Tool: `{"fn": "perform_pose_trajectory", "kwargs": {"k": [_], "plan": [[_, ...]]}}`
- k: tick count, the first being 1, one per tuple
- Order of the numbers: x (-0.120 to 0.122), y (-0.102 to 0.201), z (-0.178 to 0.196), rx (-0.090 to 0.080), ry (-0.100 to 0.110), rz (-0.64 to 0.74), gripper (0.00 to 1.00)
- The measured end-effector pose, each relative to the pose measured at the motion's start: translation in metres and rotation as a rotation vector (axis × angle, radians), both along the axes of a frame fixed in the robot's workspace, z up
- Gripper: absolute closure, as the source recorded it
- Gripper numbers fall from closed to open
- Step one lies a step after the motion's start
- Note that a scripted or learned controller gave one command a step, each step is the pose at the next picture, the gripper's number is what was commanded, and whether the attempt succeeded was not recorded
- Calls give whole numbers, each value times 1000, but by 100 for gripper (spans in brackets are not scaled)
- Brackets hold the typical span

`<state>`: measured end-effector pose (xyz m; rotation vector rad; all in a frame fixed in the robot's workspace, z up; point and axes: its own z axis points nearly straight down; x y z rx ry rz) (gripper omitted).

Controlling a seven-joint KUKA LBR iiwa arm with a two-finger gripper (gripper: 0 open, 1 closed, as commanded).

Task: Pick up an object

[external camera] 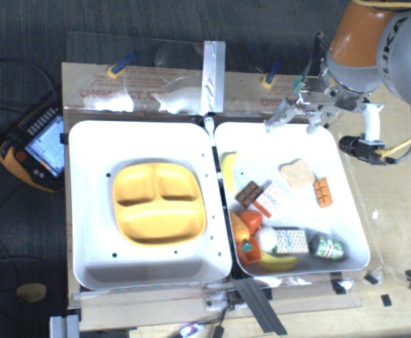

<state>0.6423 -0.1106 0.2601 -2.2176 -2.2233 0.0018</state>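
Near edge of right bin [346,210]: a green can [327,247] lies on its side in the near right corner, just beside a small white carton with green print [290,241].
Banana [277,262]: lies along the near wall, under the carton's near edge, touching the red pieces to its left.
Red and orange pieces: a tomato-like red piece [250,221] and an orange one [239,229] crowd the near left corner against the wall between the bins; a small red item [246,246] sits just nearer.
White round item [266,240]: between the red pieces and the carton; too small to name.
Middle of right bin: a brown chocolate bar [248,193] lies at a slant, touching a white packet with a red edge [270,199].
Orange wafer-like block [322,191]: apart from the rest, towards the right wall.
Slice of bread [297,174]: flat on the bin floor, just left of the orange block.
Yellow piece [229,172]: against the dividing wall, beyond the chocolate bar.
Left bin [92,146]: holds a yellow sectioned plate [160,201], with one large compartment near and two small ones far.
Gripper [302,117]: over the far rim of the right bin, above and clear of all the objects, nothing between its fingers; whether it is released or clenched I cannot tell.
Arm: grey with the orange band [357,30], entering from the far right.
Far side of bench: clear plastic sheeting [156,94] held by clips with blue and yellow handles [123,63].
Floor at left: an orange handheld pendant with a lit screen [39,150] and black cables.
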Motion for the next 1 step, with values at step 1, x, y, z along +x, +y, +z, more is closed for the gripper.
{"fn": "perform_pose_trajectory", "kwargs": {"k": [1], "plan": [[-28,-57,-105,-1,0,197,0]]}}
